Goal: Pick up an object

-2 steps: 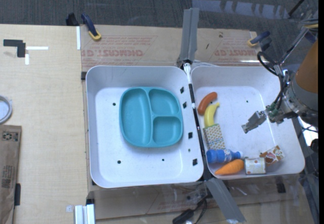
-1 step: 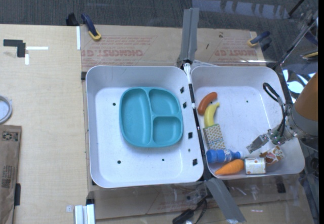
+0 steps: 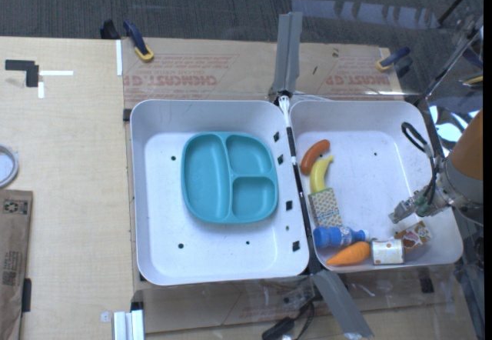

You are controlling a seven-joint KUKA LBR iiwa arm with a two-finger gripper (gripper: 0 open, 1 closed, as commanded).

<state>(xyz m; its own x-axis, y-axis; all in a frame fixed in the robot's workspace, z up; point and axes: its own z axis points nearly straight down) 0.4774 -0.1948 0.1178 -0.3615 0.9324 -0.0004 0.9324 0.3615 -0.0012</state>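
Over the right bin [image 3: 361,109], close to its right wall: gripper [image 3: 407,210], at the end of the grey arm [image 3: 470,154] with the orange band, low above the white floor. Open or closed: cannot tell, too small and too blurred at this place.

Just below the gripper, toward the near edge of the view: small red-and-white packet [image 3: 416,235], lying on the bin floor, seemingly apart from the gripper. Just left of this packet, touching it or almost: white can [image 3: 387,252], lying on its side.

Further left and below the gripper, along the near wall: orange carrot [image 3: 348,255], and just above it a blue bottle [image 3: 336,236], also lying down.

Left of the gripper, at about the same height in the view, well apart: patterned box [image 3: 326,208].

Up and left of the gripper: yellow banana [image 3: 320,174], and touching it on the upper side an orange-red sausage [image 3: 314,155], both near the wall between the two bins.

Far left of the gripper, in the left bin [image 3: 142,177]: teal divided plate [image 3: 229,177] with three compartments, lying flat about in the middle.
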